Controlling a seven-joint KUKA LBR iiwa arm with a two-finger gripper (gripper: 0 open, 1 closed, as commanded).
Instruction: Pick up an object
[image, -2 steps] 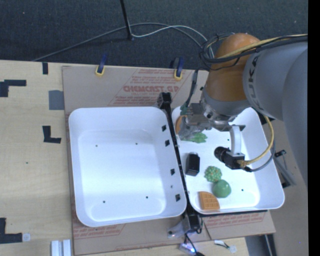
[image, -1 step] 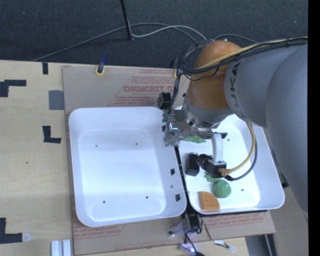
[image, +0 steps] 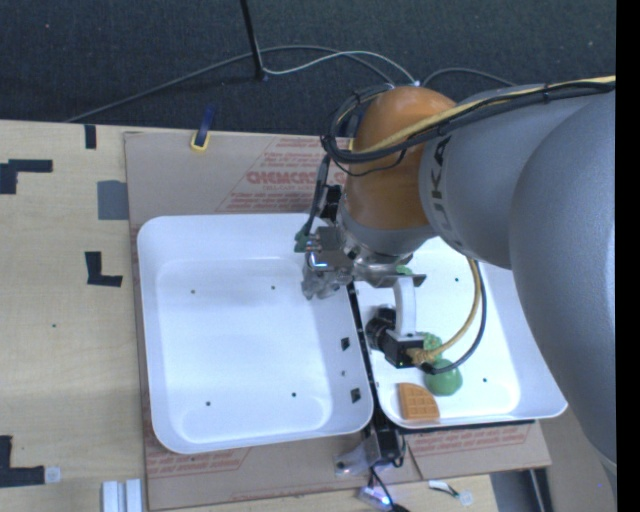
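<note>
You see the grey arm with its orange band (image: 395, 160) reaching in from the right, its two-finger gripper (image: 322, 275) low over the far right corner of the left shallow white bin (image: 180, 400). You cannot tell how the gripper stands. In the right shallow white bin (image: 500, 395), near its front edge, a round green object (image: 443, 380) lies just beside a flat orange waffle-patterned piece (image: 417, 402).

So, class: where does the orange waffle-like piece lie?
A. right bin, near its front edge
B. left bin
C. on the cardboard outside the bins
A: the waffle piece lies in the right bin by the front rim, beside a green object.
</note>
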